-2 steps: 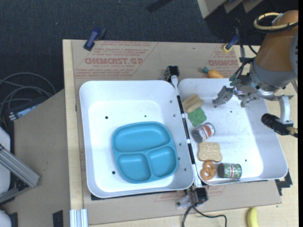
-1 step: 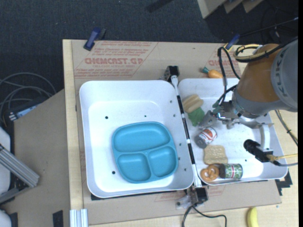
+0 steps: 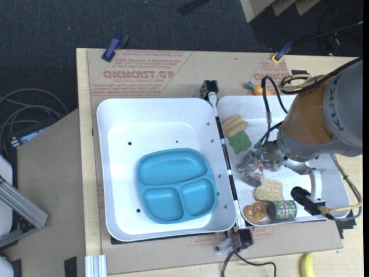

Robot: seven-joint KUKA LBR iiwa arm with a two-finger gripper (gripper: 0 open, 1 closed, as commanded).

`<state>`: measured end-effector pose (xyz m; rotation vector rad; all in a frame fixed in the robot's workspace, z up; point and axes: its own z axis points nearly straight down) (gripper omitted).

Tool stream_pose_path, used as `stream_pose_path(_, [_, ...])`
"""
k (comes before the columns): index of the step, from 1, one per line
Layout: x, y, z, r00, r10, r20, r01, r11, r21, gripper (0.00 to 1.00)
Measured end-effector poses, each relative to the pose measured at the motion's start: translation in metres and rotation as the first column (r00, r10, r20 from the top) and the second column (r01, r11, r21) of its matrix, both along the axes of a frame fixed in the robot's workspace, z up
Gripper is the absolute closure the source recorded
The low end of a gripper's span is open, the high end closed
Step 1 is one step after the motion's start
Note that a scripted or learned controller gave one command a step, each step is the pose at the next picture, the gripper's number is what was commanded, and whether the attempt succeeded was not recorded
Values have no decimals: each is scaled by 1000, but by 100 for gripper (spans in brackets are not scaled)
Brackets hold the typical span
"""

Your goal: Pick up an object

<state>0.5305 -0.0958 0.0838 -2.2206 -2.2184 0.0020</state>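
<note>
The light was bright and even. The white bins (image 3: 109,154) glared a little. The arm (image 3: 323,120) looked blurry at three o'clock. Shadows were soft.

Tool (image 3: 253,165) fingers blurred among right-bin clutter

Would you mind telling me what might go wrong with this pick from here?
1. The claw sits low among crowded items: the green block, the cracker and the can lie close together, so it may nudge a neighbour or grab two.
2. The arm's cables loop over the right bin and could snag.
</note>
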Motion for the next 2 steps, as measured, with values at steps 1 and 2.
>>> stream_pose_path(1, [2, 0, 12, 1000, -1, 6, 1, 1000, -1, 100])
stream_pose_path(2, [50, 55, 117, 1000, 3, 6, -3, 1000, 0, 100])
